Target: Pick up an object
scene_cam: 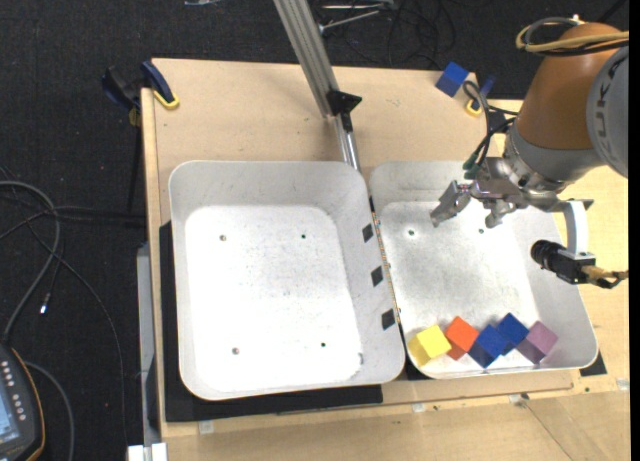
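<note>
Along the near edge of the right bin (560, 294) four blocks sit in a tight row: yellow (431, 344), orange (461, 335), blue (499, 339) and purple (538, 341), the blue one partly overlapped by its neighbours. The left bin (200, 199) lies beside it, their rims touching. Farther back, the gripper (470, 207) hangs over the right bin's far half, well apart from the blocks, fingers spread with nothing between them. The arm (570, 99) is cut off at the right edge. Beyond, a small blue block (452, 77) rests on the bench (250, 109).

Robot lab — bench (250, 99), floor cables (40, 249).
</note>
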Controlling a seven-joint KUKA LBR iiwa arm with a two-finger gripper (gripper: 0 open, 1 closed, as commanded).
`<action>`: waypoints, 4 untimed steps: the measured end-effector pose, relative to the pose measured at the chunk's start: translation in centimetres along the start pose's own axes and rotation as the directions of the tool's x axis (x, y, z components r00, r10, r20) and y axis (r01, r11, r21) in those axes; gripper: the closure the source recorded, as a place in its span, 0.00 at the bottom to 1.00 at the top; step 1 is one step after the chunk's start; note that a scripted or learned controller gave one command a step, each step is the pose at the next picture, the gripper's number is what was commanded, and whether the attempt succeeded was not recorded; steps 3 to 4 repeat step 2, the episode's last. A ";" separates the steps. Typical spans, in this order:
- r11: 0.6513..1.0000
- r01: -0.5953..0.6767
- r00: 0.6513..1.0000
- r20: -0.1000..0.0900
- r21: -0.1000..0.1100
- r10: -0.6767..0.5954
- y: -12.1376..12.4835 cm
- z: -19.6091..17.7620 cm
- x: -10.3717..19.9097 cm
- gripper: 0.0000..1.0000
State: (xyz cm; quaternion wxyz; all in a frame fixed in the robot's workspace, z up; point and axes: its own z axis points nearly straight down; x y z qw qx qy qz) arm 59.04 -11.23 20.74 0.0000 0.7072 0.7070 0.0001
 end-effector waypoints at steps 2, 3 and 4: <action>1.000 0.002 1.000 0.000 0.007 -0.002 9.0 -0.4 0.7 0.00; 1.000 0.002 1.000 0.000 0.007 -0.002 9.0 -0.4 0.7 0.00; 1.000 0.002 1.000 0.000 0.007 -0.002 9.0 -0.4 0.7 0.00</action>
